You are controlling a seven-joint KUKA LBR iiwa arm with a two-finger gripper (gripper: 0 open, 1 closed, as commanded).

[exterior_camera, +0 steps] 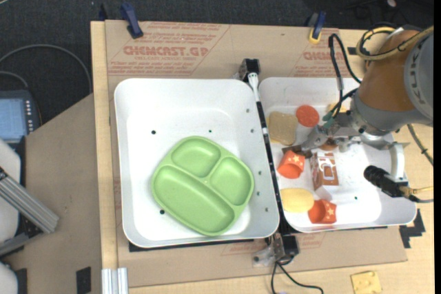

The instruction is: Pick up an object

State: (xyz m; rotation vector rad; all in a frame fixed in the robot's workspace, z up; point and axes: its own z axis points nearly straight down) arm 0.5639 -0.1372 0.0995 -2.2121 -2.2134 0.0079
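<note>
The camera view looks down on a cardboard-topped counter carrying two shallow white bins side by side. In the left white bin lies a pale green plastic plate with three compartments, sitting toward the bin's near half.

The right white bin holds the small things. A flat tan piece like a slice of bread lies near the dividing wall, and a round orange-red ball sits just beside it, farther from me. Nearer, an orange-red cup-shaped toy rests close to the divider, a small brown and white carton stands just right of it, a pale yellow rounded lump lies below them, and a red crumpled-looking piece touches or nearly touches that lump.

The grey arm with its orange band reaches in from the right, and the claw hangs low over the middle of the right bin, between the ball and the carton. Its tips are dark and tangled with shadow, so I cannot tell whether the claw is spread or closed, nor whether it grips anything.
</note>
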